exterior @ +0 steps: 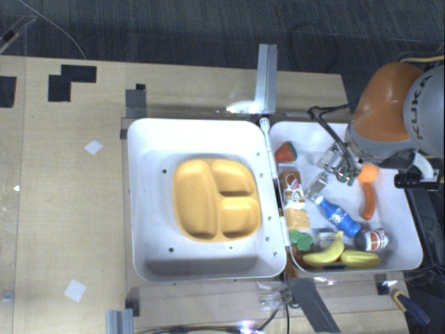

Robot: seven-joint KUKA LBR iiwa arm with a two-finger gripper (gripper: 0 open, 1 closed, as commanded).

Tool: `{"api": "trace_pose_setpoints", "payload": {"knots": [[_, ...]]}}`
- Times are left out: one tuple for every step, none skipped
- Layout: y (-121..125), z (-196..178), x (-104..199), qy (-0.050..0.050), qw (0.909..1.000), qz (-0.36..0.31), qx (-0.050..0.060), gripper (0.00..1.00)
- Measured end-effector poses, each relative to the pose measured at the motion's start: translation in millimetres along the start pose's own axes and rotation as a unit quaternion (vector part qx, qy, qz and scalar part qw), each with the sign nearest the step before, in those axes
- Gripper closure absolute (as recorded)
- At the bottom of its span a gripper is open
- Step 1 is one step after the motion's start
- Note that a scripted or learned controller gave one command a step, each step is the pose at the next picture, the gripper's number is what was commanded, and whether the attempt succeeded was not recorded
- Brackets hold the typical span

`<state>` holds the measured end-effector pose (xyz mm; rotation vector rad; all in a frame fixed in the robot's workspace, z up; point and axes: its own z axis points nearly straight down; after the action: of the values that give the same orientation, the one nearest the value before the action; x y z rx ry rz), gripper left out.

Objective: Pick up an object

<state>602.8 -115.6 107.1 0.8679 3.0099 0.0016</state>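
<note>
From where I stand, two white bins sit side by side on the wooden bench (62, 207). Left bin (149, 152) holds a yellow divided tray (214, 199), three compartments, sitting abt mid-bin, nothing in it that I can see. Right bin (410, 245) has all the small stuff: a strawberry (286, 152) at the far left corner, a snack packet (292, 185) just nearer along the left wall, then a cracker-looking box (297, 219), w/ a green leafy item (302, 239) near that. Blue bottle (338, 216) lies tilted mid-bin. Two bananas (325, 253) and (360, 258) along the near wall, a small can (374, 240) on its side just beside them to the right. A reddish sausage (368, 202) lies right of the bottle, and an orange item, maybe a carrot (368, 173), sits at its far end, partly under the arm. The arm comes in from the right, orange band (381, 106) up high, grey wrist below. Gripper (327, 174) hangs over the far-mid part of the right bin, metal fingers (318, 184) pointing down-left toward the snack packet & bottle top; they look spread apart w/ nothing between them. Can't tell if the tips touch the bin floor.
</note>
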Motion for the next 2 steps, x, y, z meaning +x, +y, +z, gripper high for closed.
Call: {"api": "trace_pose_setpoints", "payload": {"knots": [[-45,17,2,-0.003,0.9738,-0.227,0.0,0.0],[-32,18,-39,-0.002,0.989,-0.148,-0.001,0.0]]}}
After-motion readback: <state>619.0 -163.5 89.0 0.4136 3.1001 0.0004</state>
